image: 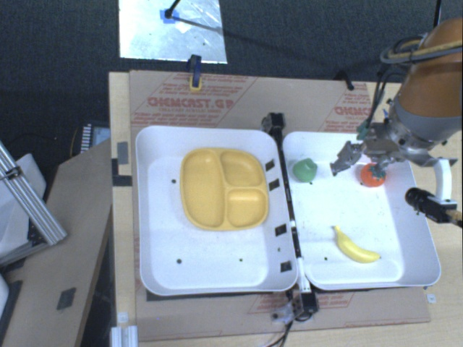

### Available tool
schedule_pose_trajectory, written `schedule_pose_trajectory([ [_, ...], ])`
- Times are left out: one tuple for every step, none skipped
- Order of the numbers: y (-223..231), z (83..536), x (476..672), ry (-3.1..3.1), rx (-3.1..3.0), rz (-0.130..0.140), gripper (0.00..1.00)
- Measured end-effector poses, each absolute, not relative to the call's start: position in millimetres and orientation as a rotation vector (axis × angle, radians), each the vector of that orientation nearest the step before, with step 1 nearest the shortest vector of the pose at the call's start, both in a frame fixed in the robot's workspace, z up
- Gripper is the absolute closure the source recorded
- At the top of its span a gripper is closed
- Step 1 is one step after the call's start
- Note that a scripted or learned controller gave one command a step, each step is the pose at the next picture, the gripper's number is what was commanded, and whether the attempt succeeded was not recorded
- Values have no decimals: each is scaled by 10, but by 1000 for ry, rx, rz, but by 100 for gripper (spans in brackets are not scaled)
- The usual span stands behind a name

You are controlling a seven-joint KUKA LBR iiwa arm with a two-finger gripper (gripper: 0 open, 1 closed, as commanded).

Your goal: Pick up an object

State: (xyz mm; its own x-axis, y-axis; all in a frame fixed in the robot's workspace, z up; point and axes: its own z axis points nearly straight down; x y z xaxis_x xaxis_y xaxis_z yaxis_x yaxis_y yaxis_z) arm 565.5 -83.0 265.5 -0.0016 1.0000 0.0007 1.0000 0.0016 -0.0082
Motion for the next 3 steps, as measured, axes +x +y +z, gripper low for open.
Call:
schedule_pose_trajectory([
  [-829,2704,5673,-2226,-2219,-1,0],
  [-844,2286,5671,-2222,-2219,2,0],
  [-851,1846,5730,-2220,-2220,2,0],
])
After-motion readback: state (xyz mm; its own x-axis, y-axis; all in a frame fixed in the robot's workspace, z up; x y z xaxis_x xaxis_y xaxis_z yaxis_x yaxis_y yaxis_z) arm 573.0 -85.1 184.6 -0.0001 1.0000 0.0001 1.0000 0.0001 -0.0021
